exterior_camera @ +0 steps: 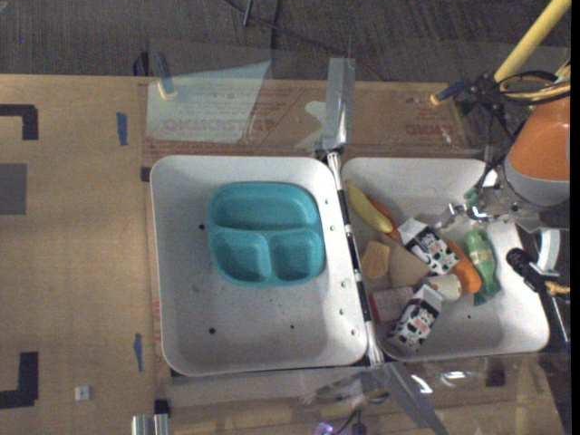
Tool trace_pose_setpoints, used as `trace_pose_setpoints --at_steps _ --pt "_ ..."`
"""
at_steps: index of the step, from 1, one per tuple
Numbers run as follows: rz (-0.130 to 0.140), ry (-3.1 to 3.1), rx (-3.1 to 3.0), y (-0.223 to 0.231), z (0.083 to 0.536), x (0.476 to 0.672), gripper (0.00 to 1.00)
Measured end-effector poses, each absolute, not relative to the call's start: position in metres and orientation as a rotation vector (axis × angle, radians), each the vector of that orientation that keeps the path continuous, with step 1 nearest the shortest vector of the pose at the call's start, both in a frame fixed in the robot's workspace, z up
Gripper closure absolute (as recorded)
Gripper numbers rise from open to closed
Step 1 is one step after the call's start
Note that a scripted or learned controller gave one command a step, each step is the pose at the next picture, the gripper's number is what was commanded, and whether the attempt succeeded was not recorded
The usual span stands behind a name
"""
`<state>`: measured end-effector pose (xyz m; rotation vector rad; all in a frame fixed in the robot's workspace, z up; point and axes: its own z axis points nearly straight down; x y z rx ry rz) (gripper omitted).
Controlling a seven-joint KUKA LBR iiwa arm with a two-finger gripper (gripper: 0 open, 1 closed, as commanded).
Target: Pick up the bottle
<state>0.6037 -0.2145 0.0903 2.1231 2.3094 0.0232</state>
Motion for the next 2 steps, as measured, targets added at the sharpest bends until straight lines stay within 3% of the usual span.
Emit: trace_pose_setpoints --at_steps 1,2 --pt "0.011 2.308 2.116 -0.2183 0.0973 0.6043 1.00" --pt "0.014 2.315 2.116 -0.2153 0.0971 0.6048 0.00"
